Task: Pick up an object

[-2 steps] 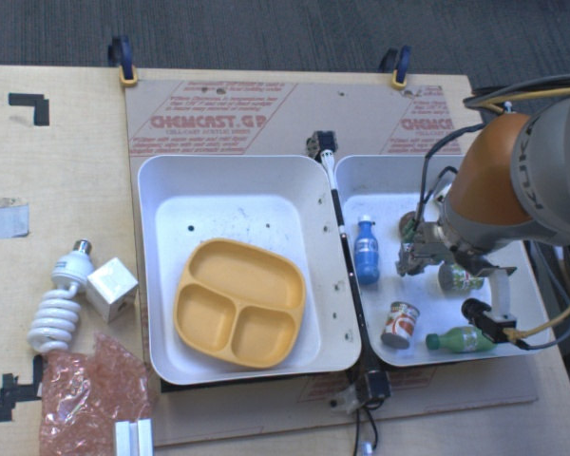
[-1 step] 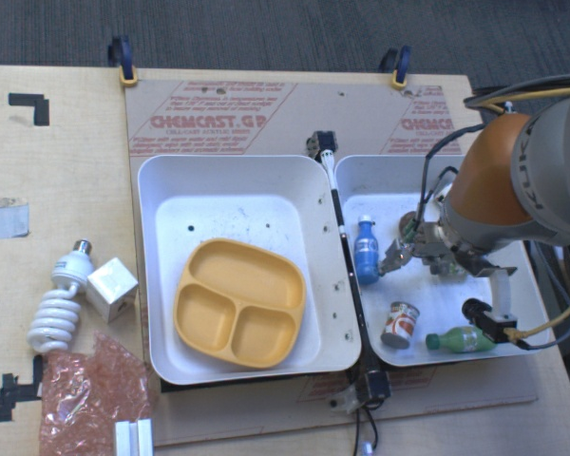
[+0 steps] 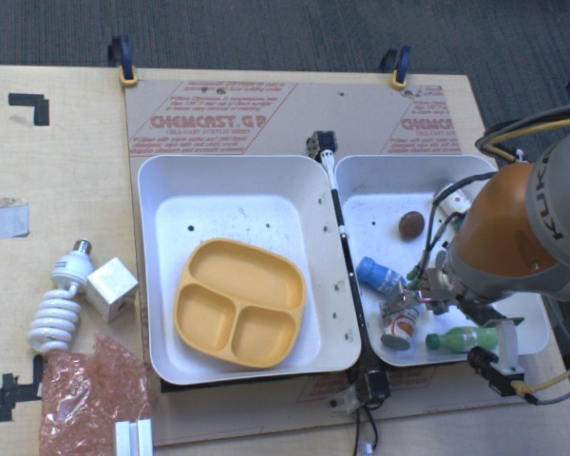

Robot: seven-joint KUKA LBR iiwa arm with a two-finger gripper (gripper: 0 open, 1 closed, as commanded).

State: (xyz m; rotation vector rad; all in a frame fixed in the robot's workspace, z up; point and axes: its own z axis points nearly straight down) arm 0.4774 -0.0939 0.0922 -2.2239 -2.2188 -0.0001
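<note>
The right bin (image 3: 361,186) holds a small brown ball (image 3: 411,223) near its back, a blue object (image 3: 377,275) by the left wall, a small white and red can (image 3: 398,328) and a green bottle (image 3: 462,339) lying along the front wall. My gripper (image 3: 406,300) hangs low over the bin's front left part, between the blue object and the can, close above the can. The wrist with its orange band (image 3: 499,231) covers the bin's right side. Nothing is visibly held.
The left bin (image 3: 161,188) contains a yellow divided tray (image 3: 238,300). On the bench to the left lie a spiral light bulb (image 3: 61,299), a white cube (image 3: 112,286) and pink bubble wrap (image 3: 95,397). Cables (image 3: 513,136) loop at the right.
</note>
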